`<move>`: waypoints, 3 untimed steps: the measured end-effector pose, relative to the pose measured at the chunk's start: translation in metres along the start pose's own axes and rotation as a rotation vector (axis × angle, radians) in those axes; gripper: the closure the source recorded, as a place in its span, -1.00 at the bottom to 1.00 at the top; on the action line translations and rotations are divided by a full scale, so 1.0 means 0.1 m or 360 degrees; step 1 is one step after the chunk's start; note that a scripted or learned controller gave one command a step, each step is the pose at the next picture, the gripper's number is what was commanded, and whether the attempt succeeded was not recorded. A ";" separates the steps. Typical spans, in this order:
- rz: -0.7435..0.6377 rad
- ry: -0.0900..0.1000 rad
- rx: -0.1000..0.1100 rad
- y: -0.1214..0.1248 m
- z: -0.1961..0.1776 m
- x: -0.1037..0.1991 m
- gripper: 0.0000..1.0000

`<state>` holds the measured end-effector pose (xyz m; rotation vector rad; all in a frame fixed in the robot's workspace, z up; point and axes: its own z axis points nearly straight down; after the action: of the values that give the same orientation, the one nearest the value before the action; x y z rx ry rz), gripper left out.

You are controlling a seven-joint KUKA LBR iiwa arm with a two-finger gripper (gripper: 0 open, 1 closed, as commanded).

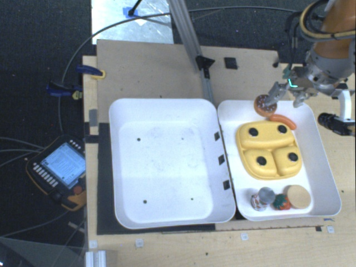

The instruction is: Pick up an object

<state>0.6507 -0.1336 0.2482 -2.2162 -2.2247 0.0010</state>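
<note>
My gripper (pixel 286 99) hangs over the far edge of the right bin (pixel 325 171), open, with its two fingers spread apart. A brown ring-shaped doughnut (pixel 261 105) lies at the tip of the left finger (pixel 273 95), outside the gap between the fingers. Just in front lies an orange sausage (pixel 282 121). A yellow moulded tray with black dots (pixel 268 149) takes up the bin's middle. Along the near wall sit a small grey piece (pixel 262 197), a red strawberry (pixel 281 202) and a tan round disc (pixel 298 196).
The left bin (pixel 161 160) stands beside the right one, joined by black clips (pixel 221 159). A slanted metal pole (pixel 186 26) rises behind the bins. A handheld control pendant (pixel 58 168) and cables lie off the bench at the left.
</note>
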 end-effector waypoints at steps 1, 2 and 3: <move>-0.0001 -0.0001 -0.0006 0.01 -0.02 0.00 -1.00; 0.0003 -0.0003 -0.0002 -0.01 0.39 -0.01 -1.00; 0.0004 -0.0002 0.0002 -0.05 0.97 -0.09 -1.00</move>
<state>0.6452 -0.1430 0.1514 -2.2194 -2.2219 0.0036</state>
